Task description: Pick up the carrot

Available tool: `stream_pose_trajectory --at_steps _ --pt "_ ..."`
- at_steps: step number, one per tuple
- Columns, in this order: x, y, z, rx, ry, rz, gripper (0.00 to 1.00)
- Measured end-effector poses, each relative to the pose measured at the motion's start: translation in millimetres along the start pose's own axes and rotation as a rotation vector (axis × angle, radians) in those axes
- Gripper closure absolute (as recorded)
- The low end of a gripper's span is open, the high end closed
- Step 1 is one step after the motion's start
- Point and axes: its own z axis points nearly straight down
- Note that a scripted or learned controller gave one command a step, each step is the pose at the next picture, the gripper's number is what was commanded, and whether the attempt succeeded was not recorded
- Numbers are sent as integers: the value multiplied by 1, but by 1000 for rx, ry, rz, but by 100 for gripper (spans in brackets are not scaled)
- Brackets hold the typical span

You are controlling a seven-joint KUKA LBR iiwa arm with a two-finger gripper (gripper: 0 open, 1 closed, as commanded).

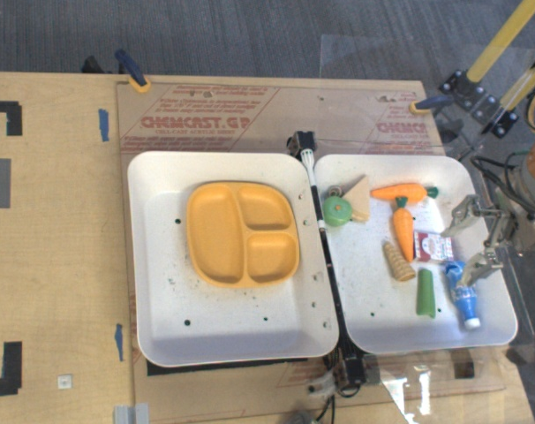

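Hand (pixel 481 237) hangs open at the right bin's (pixel 497 329) edge. Carrot (pixel 403 231) looks light, rigid, smooth plastic; grip its thick middle, across the width.

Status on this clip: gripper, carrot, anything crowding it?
Gripper open at right bin's right edge, holding nothing. Two carrots: one upright, one lying across above it. Red-and-white packet and ridged tan piece crowd the upright one.

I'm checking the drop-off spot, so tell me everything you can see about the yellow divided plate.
The yellow divided plate looks like matte plastic, with rounded corners and three compartments: one large on the left, two smaller on the right. It lies flat, slightly skewed, near the middle of the left bin, touching only the bin floor.
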Motion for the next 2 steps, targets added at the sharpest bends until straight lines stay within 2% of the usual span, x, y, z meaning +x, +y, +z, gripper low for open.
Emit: stream_pose_trajectory --at_steps 1,2 --pt "-22 32 92 3 -7 -24 0" --pt "-98 71 107 -2 -8 175 0"
